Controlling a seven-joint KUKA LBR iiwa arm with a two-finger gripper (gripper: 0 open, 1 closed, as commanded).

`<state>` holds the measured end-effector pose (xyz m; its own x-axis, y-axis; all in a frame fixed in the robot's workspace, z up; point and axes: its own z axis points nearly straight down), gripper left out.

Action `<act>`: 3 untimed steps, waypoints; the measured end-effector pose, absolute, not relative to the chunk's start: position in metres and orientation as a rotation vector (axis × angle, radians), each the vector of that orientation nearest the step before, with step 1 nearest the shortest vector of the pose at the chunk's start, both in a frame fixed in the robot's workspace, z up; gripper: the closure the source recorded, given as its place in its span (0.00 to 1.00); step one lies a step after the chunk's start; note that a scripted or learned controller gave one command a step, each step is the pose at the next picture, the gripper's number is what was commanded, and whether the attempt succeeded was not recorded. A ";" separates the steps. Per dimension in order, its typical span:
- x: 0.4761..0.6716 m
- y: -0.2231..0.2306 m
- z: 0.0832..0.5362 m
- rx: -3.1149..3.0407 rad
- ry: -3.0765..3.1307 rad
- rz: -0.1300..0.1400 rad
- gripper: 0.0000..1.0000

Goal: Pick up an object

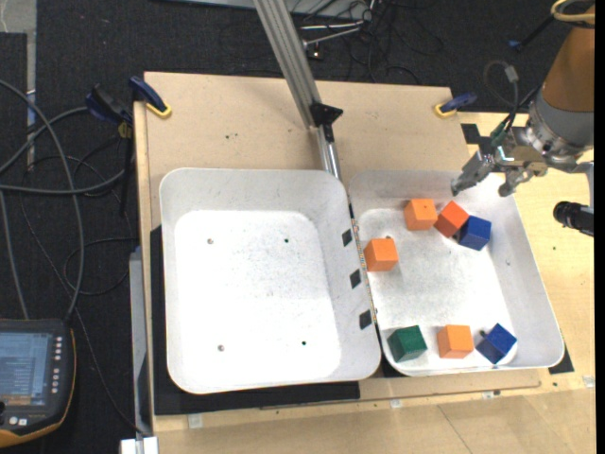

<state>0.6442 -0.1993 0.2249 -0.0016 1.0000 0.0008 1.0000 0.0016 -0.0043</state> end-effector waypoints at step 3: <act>0.648 -0.198 0.131 -2.220 -2.220 0.004 0.00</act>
